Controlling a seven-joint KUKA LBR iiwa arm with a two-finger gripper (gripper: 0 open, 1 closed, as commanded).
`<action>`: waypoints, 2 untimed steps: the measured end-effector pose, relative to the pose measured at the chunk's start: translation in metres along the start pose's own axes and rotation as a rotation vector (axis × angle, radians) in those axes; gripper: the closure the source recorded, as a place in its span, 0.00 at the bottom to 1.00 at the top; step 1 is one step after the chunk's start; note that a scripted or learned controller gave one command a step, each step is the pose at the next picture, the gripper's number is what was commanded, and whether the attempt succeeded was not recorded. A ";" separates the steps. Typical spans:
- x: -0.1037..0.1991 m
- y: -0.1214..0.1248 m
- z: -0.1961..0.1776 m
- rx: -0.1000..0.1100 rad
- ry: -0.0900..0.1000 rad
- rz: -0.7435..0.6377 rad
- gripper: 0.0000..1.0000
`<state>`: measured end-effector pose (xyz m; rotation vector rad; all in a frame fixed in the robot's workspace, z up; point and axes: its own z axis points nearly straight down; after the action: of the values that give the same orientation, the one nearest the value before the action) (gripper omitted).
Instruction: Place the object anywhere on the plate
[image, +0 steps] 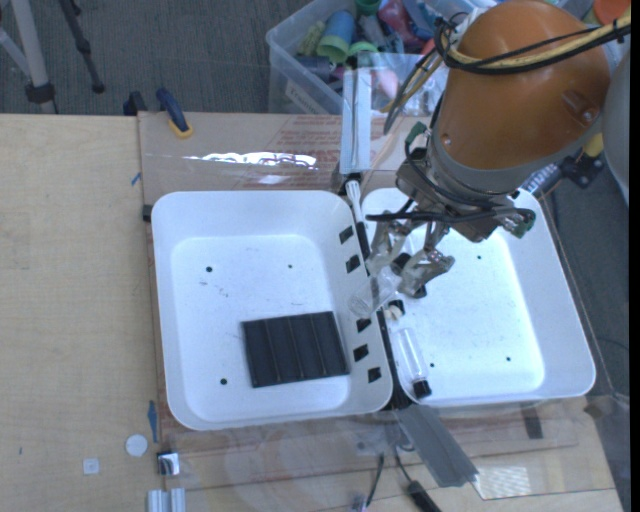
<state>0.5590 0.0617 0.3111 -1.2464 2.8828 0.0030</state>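
A black ribbed rectangular plate (295, 348) lies flat in the left bin, toward its front right. A clear tube-like object (407, 350) with a black end cap (420, 386) lies in the right bin, along that bin's left wall. My gripper (405, 272) hangs over the left side of the right bin, just behind the tube's upper end. Its two metal fingers (432, 265) stand apart, and I see nothing held between them. The orange wrist band (520, 80) hides the bin area behind the gripper.
The left bin (200, 250) and the right bin (540, 300) meet at a ridge with black clips (362, 325). A clear tote of colourful toys (350, 45) stands behind the bins. Small parts lie on the wooden bench (70, 300) at front left.
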 end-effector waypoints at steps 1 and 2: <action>-0.052 0.047 -0.050 0.004 -0.007 -0.387 1.00; -0.085 0.040 0.051 0.001 -0.002 -0.464 1.00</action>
<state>0.5881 0.1505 0.2607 -1.8745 2.5163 0.0032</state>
